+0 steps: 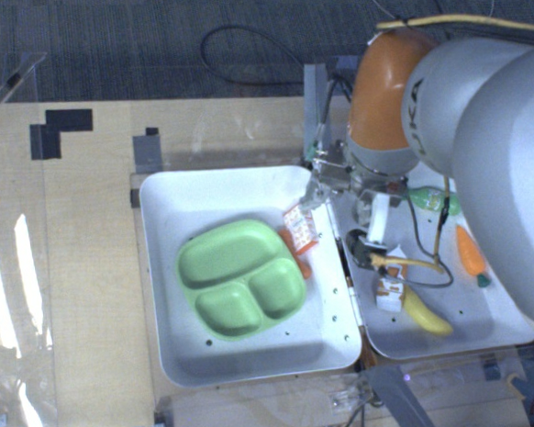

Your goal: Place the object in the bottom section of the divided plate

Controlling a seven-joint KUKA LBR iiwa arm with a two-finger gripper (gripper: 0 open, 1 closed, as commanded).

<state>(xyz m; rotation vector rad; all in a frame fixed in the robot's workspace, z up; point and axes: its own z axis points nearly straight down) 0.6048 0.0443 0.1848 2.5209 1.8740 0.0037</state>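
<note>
- Two shallow white bins sit side by side on the surface in the camera view: the left bin (168,354) at centre frame and the right bin (497,328) toward the lower right.
- The left bin holds a green divided plate (240,276), lying flat with one long section across its top and two smaller sections along its lower edge; all three look bare.
- A small white-and-orange packet (300,229) hangs or rests just off the plate's upper-right corner, its long axis running from upper left to lower right.
- The jaws (316,190) come down from the arm at upper right and meet the packet's upper end. Whether they pinch it, or how wide they stand, I cannot tell; the wrist hides them.
- The plate's bottom sections lie to the lower left of the packet, so I judge the coming move as a short carry that way.
- The right bin holds a banana (424,313), a small carton (389,290), an orange carrot-like piece (471,253) and a green-capped clear bottle (429,199).
</note>
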